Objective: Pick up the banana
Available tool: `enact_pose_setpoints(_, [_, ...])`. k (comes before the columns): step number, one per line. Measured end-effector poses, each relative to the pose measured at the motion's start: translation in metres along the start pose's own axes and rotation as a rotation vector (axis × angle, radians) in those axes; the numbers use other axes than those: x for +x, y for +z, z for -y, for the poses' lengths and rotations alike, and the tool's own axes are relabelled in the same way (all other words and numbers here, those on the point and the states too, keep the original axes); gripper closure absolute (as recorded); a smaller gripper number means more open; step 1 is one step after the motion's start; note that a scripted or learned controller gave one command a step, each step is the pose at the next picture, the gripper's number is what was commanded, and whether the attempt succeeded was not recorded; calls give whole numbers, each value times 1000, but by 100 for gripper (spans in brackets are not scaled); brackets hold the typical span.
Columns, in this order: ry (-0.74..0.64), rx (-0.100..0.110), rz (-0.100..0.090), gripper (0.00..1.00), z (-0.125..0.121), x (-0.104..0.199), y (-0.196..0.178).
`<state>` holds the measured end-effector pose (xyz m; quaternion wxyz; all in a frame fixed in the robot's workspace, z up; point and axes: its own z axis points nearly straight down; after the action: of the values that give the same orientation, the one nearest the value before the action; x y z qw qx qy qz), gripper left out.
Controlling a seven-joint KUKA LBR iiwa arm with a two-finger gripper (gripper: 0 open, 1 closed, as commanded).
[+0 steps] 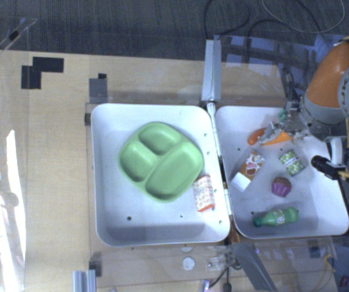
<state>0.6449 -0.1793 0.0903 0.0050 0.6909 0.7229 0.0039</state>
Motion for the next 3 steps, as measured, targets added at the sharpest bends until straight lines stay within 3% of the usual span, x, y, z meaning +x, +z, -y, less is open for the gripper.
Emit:
enact_pose_setpoints(1, [-78,26,-2,0,-23,40,3])
enact_pose_setpoints(2, [178,27,-10,0,-22,-8,6])
enact_pose_setpoints(3, [265,36,-13,0,-21,-12,8])
